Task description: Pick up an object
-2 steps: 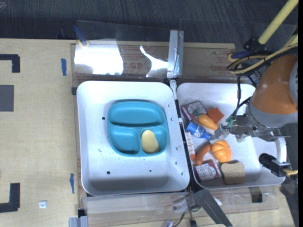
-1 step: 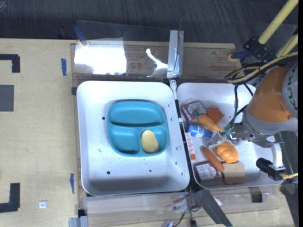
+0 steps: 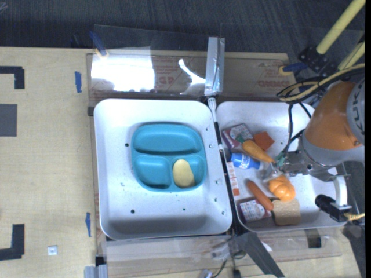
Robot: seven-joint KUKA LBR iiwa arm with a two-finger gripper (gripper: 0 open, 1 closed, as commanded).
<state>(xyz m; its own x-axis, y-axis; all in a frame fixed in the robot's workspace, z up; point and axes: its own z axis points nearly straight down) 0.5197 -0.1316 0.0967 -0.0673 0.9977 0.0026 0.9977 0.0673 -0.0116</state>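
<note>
Nearest the camera, at 5 o'clock in the right-hand bin (image 3: pixel 262 110), a tan block (image 3: pixel 286 212) stands against the front wall, touching a small printed packet (image 3: pixel 250 210) to its 9 o'clock. Just above these lies a red-orange sausage-shaped piece (image 3: pixel 260 194), its long axis running from 10 to 4 o'clock. Beside it, at its 2 o'clock, sits a round orange fruit (image 3: pixel 282 188).

The gripper (image 3: pixel 282 162) hangs over the middle of this bin, directly above the fruit. Its fingers merge with cables and grey housing, so how far apart they stand and whether anything lies between them cannot be told. The arm (image 3: pixel 335 126) is cut off at 3 o'clock; only the orange band and part of the grey wrist show.

Farther back, a carrot-like piece (image 3: pixel 256 151) lies with its long axis from 10 to 4 o'clock, its lower end toward the gripper. At its 8 o'clock is a blue-and-white item (image 3: pixel 244 161), too blurred to identify. A red block (image 3: pixel 264 139) and a second printed packet (image 3: pixel 237 133) lie toward 12 o'clock.

In the left-hand bin (image 3: pixel 110 172), a blue divided tray (image 3: pixel 155 155) holds a yellow oval object (image 3: pixel 183 173) in its 4 o'clock compartment, its long axis pointing 12 to 6 o'clock.
</note>
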